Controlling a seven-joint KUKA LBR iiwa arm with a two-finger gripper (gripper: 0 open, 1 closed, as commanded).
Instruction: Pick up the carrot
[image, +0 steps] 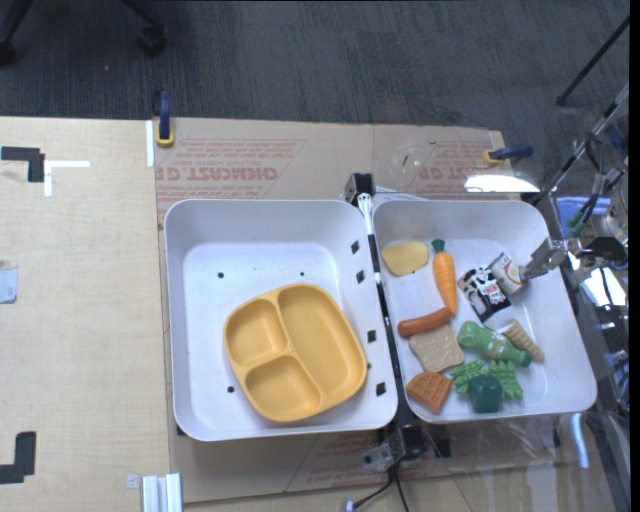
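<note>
- Carrot (444, 280) lies in the right bin (560, 395), upper middle, tip toward the sausage (425, 322), just beside a yellow chip (405, 257).
- End effector (545, 262) at the right bin's right side, near a black-and-white carton (488, 288); cannot tell its state.
- Left bin (200, 240) holds a yellow divided plate (292, 351).
- Bench (70, 330): pale wood, cardboard sheet (240, 160) under the bins; dark carpet floor (320, 60) beyond.

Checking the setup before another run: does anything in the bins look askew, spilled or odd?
Nothing stands out. The carrot lies flat in the right bin among the other toy foods, and the yellow divided plate sits flat in the left bin. Nothing has spilled onto the bench.
</note>
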